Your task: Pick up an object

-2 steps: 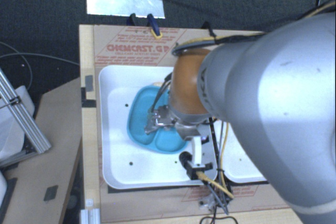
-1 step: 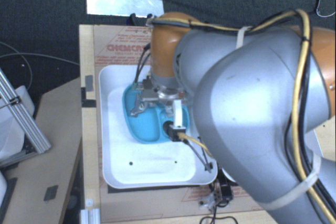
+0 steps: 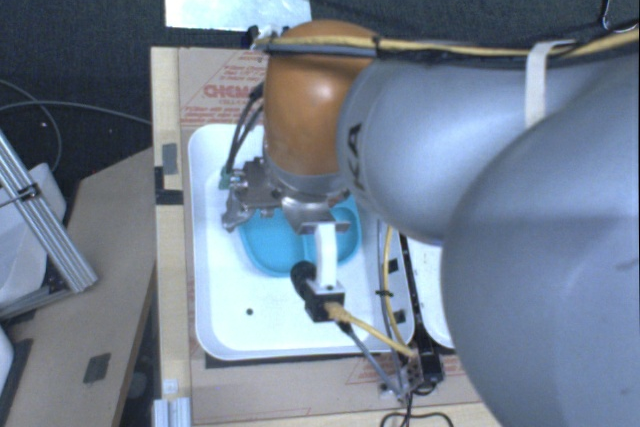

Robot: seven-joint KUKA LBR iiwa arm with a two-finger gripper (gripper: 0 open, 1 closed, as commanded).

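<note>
One blue dish [image 3: 264, 251], directly beneath gripper [image 3: 290, 213]

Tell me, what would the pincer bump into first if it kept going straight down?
Probably the blue object lying in the white bin, right under the pincer; depth is hard to judge here.

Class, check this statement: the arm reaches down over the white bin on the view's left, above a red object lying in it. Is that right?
Not quite. The object is blue, not red; the camera view shows it lying in the white bin on the view's left, under the arm.
</note>
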